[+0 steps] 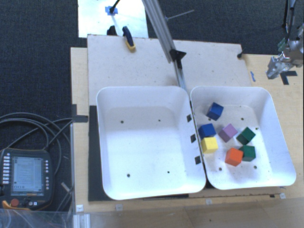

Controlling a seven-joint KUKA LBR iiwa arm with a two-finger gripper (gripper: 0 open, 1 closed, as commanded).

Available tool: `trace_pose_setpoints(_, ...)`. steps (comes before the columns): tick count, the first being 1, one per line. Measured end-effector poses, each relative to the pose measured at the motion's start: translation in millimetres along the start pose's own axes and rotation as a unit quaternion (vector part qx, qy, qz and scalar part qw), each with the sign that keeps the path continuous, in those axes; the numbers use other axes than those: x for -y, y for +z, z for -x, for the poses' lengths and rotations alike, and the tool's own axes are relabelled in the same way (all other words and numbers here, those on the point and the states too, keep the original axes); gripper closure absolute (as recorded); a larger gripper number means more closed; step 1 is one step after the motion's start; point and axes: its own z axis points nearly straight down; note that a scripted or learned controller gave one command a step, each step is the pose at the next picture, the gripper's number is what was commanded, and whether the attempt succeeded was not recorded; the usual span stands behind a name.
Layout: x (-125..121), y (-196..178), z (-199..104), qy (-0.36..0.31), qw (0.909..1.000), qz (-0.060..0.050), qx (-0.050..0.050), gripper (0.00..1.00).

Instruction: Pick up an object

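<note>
Several small cubes lie in the right bin (273,122): a blue cube (215,111) at the back, a second blue cube (206,130) by the left wall, a yellow cube (209,144) just in front of it, a purple cube (228,132) in the middle, two dark green cubes (246,136) (247,152) and an orange cube (233,156). My gripper (279,66) hangs at the far right, above the bench behind the right bin's back corner, well apart from the cubes. Nothing is seen in its grasp.
The left bin (142,103) adjoins the right one. A slanted aluminium bar (159,20) runs from the top down to the bins' shared back edge. A blue and yellow clamp (128,38) sits on the board behind. A teach pendant (26,177) with cables lies at the lower left.
</note>
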Motion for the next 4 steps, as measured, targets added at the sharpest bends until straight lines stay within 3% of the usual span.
trace_pose_setpoints(4,66.2,31.5,-213.9,-0.003,1.0000,-0.004,-0.002,1.00)
